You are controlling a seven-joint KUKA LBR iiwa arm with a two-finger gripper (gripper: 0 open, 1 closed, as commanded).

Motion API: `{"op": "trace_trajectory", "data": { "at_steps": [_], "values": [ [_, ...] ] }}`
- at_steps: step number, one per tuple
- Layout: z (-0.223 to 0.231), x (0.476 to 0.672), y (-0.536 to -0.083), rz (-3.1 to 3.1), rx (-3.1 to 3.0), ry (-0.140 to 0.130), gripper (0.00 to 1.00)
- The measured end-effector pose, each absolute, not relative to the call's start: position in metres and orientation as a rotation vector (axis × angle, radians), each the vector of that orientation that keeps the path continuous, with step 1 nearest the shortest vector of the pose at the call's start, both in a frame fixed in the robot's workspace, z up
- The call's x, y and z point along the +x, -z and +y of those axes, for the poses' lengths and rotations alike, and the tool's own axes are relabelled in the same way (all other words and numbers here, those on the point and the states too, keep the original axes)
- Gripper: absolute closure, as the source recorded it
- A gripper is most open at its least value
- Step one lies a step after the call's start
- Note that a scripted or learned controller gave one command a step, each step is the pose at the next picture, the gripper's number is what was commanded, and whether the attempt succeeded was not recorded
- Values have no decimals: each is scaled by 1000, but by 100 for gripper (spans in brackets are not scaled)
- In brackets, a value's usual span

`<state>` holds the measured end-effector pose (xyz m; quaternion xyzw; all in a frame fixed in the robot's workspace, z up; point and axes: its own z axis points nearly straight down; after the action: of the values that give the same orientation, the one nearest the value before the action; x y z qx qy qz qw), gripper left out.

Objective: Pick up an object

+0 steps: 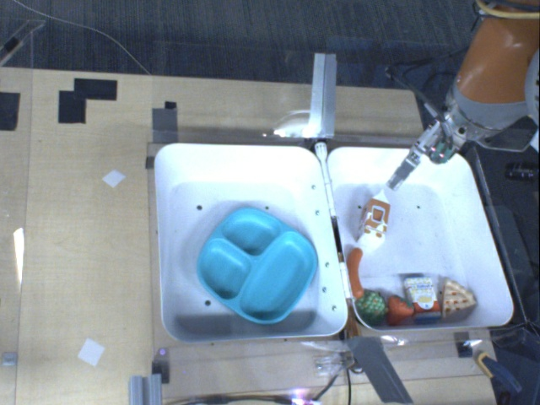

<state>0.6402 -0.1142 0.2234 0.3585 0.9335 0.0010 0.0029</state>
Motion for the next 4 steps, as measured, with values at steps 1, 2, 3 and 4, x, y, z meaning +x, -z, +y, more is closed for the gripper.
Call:
{"op": "trace_trajectory", "data": {
  "at_steps": [1,2,3,4],
  "values": [
    [-96,622,-95,2923,1139,-4,0],
    [-96,566,-90,2836,1307,-11,0],
    [-96,568,-98,2833,1309,-15,100],
    [-55,615,-182,2518,1877,0,100]
  ]
}}
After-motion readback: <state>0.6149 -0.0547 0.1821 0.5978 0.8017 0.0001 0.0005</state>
